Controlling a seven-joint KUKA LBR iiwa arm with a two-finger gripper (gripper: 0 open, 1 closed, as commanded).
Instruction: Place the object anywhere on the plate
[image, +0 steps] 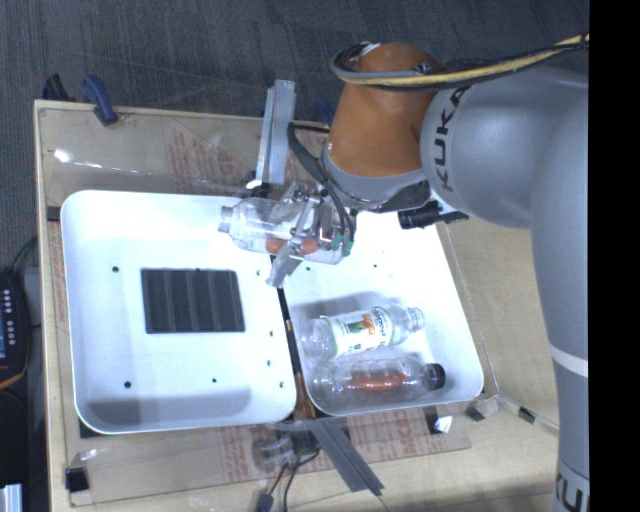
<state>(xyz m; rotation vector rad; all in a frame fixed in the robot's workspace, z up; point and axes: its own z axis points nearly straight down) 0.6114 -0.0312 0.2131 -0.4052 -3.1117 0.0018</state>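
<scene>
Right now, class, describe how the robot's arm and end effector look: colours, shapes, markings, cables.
The arm is smooth, rounded grey, with "KUKA" lettering and an orange band above the wrist. Yellow and black cables cross its top. The end effector is small, dark and metallic.

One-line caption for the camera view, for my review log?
KUKA arm's claw carries a clear plastic bottle above the divide between two white bins; dark ridged plate in the left bin, two bottles in the right.
</scene>
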